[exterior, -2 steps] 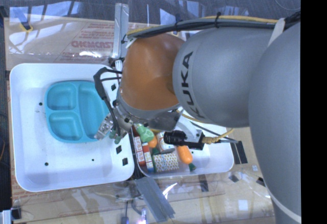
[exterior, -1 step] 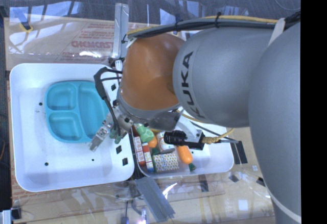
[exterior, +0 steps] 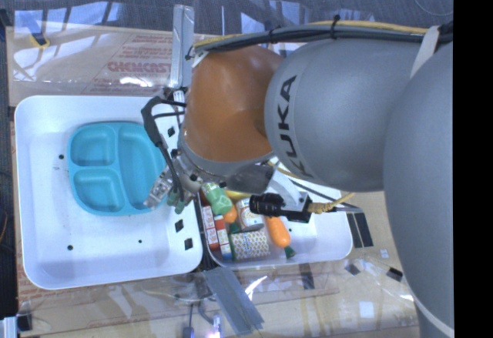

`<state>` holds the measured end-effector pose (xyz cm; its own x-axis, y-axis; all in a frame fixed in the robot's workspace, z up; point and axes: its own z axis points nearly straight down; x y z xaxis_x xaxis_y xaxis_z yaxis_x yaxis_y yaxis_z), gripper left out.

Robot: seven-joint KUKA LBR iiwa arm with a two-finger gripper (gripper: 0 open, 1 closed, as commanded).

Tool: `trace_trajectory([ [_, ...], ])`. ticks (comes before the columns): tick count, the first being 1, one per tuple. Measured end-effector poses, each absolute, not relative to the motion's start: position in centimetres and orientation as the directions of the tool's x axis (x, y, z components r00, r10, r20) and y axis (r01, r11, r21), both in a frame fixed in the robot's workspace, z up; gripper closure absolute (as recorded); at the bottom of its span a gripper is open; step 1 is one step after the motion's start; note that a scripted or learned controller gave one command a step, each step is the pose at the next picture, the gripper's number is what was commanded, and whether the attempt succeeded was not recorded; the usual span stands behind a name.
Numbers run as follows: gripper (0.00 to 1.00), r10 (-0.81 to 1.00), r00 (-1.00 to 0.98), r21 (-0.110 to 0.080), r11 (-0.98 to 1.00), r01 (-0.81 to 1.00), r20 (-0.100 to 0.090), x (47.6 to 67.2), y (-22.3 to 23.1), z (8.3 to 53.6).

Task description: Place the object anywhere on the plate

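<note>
Camera view: hand at blue plate's right rim — carrot in right bin.

arm: reaches in from right | gripper: low (fingers indistinct)

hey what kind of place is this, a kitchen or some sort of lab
Most likely a robotics lab bench, not a kitchen: a KUKA arm reaches over two white bins, one with a blue divided plate, the other with toy food.
</note>
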<state>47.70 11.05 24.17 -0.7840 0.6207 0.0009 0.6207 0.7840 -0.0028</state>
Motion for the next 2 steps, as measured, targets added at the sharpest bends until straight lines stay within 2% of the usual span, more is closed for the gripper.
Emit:
trace_trajectory([
  [1,0.00,0.621,-0.784,-0.003,0.784,0.621,0.001,47.70,11.05,24.18],
  [2,1.00,0.617,-0.787,-0.003,0.787,0.617,0.000,47.78,11.08,25.17],
])
